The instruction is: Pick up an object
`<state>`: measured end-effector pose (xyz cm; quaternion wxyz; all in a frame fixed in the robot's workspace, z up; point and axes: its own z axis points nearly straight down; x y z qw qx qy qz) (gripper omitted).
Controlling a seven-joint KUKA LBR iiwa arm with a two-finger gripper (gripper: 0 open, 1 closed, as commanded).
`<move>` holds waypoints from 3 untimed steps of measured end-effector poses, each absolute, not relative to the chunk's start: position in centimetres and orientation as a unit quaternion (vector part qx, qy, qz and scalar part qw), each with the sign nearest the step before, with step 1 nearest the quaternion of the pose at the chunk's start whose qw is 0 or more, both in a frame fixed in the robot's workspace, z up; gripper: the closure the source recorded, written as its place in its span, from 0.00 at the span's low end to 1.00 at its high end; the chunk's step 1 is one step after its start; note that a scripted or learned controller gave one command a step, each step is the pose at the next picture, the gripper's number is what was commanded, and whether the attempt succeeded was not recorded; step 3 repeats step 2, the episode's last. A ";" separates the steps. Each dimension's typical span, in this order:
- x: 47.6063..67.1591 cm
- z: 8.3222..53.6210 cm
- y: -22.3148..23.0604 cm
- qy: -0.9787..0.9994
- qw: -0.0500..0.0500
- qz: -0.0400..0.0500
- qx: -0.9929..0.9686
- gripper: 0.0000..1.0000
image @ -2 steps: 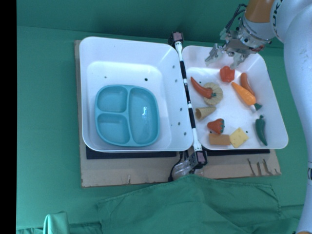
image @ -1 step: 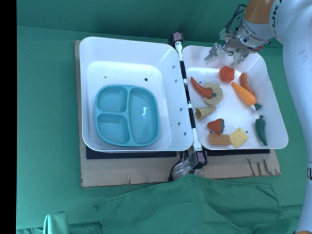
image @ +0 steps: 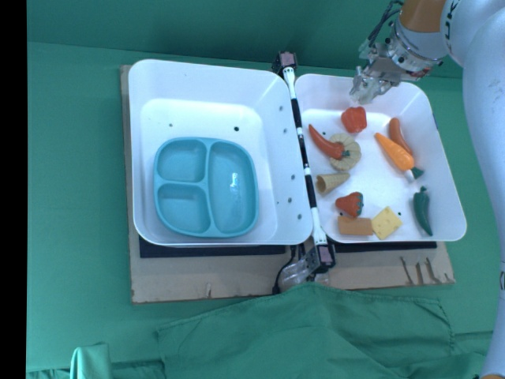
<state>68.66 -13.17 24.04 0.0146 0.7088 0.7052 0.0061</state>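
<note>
gripper (image: 368, 90) above right bin (image: 442, 204), red pepper (image: 354, 119) near

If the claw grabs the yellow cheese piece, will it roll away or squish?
The cheese probably won't roll: it looks flat and wedge-like, lying on the bin floor. It looks like hard toy plastic, so likely stiff, not squishy. Being low and flat, it may be tricky for the claw to pinch.

bins (image: 213, 81): white
plate (image: 205, 186): light blue
cloth (image: 71, 172): green
carrot (image: 394, 151): orange
pepper (image: 422, 210): dark green
cheese (image: 386, 223): yellow
tomato (image: 354, 119): red
cone (image: 332, 182): tan
</note>
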 end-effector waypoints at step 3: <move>68.7 36.3 -13.5 0.706 0.005 0.003 0.708 1.00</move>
